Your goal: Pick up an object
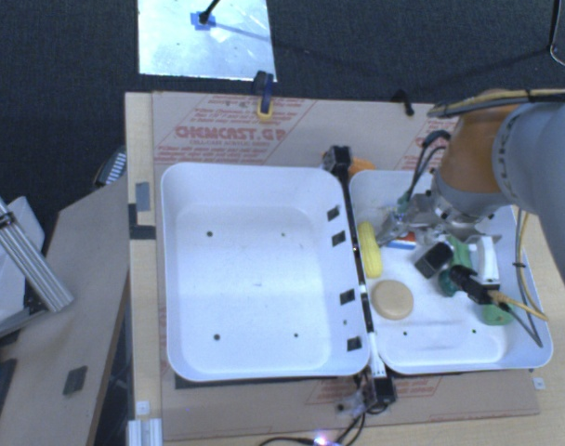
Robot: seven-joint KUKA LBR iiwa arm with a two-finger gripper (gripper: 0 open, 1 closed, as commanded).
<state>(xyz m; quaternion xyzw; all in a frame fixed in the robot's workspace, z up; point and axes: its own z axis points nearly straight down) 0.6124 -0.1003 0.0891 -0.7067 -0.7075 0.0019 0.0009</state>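
Note:
My gripper (397, 225) hangs low over the upper left part of the right bin (440, 347). It is just right of a yellow oblong object (369, 249) that lies along the bin's left wall. A small red and blue item (404, 242) shows partly under the gripper. Near the bin's middle front sits a tan round object (392, 299). To the right lie green pieces (494, 315) and a white piece (488, 255). I see nothing held between the fingers.
The left bin (255, 277) adjoins the right one, with black clips (347, 296) along the shared wall. An orange item (361, 166) sits outside behind the bins. The grey arm (533, 156) crosses the right bin's far right side.

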